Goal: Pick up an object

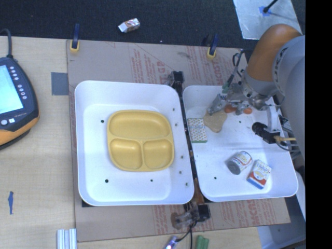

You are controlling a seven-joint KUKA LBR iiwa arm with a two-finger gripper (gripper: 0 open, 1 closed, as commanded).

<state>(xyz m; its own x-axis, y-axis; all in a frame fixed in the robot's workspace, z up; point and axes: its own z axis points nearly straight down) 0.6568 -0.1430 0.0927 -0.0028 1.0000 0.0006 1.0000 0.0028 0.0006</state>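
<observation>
Nearest me in the right bin I saw a small carton just beside a tipped tin can, and in the left bin a yellow divided tray. Farther back a green patterned packet lay against the right bin's left wall, with a tan flat piece near it. The tool hung just above that tan piece at the bin's far end; how far it was open, or whether it gripped anything, I could not tell.
</observation>
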